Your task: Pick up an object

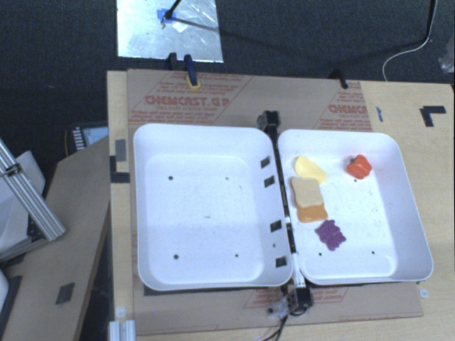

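White bins side by side on the desk (234, 91), right bin (405, 212) holding a yellow piece (310, 168), tan block (308, 192) touching it, purple cluster (330, 234), red-orange pepper (359, 166) apart, gripper state cannot be told.

dark floor (57, 48), wood bench (78, 190), foil sheet (169, 20)

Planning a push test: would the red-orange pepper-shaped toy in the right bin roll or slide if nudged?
The pepper toy looks rounded and lumpy, so it would probably wobble or roll a little rather than slide cleanly. It sits alone on the smooth floor of the right bin, so little would stop it. It is likely light.
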You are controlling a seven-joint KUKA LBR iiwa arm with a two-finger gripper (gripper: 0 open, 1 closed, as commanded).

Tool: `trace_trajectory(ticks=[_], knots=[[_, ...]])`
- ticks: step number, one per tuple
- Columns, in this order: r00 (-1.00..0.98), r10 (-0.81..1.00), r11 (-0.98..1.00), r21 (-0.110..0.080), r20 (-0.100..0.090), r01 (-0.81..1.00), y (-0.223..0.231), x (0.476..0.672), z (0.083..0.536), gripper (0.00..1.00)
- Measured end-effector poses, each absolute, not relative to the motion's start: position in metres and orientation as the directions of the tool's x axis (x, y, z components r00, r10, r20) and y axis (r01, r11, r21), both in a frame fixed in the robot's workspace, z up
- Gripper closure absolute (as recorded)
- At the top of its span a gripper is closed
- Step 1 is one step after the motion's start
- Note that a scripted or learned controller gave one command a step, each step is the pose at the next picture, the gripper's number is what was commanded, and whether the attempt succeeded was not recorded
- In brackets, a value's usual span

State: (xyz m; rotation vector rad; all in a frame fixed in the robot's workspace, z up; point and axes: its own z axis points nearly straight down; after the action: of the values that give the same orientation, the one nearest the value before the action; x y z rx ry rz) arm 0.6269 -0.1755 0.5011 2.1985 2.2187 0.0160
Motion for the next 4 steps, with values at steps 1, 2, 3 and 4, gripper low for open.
trace_trajectory(ticks=[1,2,3,4], knots=[[-0.009,1.000,0.009,0.009,-0.001,1.000,-0.117,0.668,0.538,1.00],[-0.012,1.000,0.012,0.003,0.002,1.000,-0.035,0.669,0.535,1.00],[-0.012,1.000,0.012,-0.002,0.002,1.000,0.059,0.668,0.476,1.00],[0.004,1.000,-0.004,0.009,-0.001,1.000,-0.005,0.613,0.540,1.00]])
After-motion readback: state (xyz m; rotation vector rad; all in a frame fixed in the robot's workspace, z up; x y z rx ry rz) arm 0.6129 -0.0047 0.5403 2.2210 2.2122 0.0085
